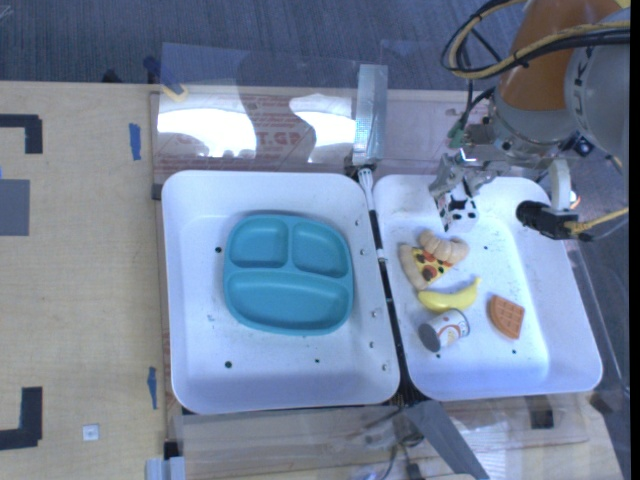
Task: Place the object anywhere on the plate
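Two bins sat on the bench [70, 318]: the left [190, 358] held the teal plate [289, 273], the right [560, 348] a pizza slice [424, 265], banana [448, 293], can [445, 330] and waffle [506, 317], while the end effector [457, 200], above them, clamped a small black-and-white object [460, 208].

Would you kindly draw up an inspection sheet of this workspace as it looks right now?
Surface: two shallow white bins side by side, left bin and right bin, on a wooden bench.
Job's things: blue divided plate in the left bin, nothing on it; a small black-and-white object sits at the claw.
Clutter: in the right bin, a pizza slice, a tan piece, a banana, a waffle and a small can.
Grippers: claw low over the right bin's far side; grip on the object unclear.
Cables: yellow and black loops by the orange band.
Surroundings: blue tape marks on the bench; grey floor beyond.
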Available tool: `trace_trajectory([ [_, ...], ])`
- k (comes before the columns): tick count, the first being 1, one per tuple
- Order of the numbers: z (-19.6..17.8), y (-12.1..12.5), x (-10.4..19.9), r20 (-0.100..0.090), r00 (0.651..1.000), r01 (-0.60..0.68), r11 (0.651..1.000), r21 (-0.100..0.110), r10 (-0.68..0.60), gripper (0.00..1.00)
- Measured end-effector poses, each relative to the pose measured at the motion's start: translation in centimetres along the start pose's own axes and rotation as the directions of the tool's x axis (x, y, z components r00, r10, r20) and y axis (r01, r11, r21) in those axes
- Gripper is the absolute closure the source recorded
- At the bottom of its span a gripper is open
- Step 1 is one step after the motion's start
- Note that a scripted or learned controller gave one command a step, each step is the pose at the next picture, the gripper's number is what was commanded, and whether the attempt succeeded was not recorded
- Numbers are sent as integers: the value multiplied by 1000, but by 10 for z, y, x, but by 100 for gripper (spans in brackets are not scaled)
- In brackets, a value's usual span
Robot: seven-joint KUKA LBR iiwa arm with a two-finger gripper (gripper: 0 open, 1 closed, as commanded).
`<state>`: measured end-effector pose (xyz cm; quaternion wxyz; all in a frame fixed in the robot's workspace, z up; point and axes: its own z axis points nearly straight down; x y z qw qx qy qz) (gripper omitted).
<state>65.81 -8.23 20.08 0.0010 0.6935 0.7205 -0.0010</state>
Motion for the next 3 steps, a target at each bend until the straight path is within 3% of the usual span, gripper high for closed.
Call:
trace_trajectory([
  [1, 17, -22, 58, -5, 999, -35, 999, 3, 35, 100],
  [2, 5, -48, 127, -5, 998, 69, 998, 2, -69, 100],
  [3, 6, -48, 125, -4, 998, 66, 998, 2, -66, 0],
])
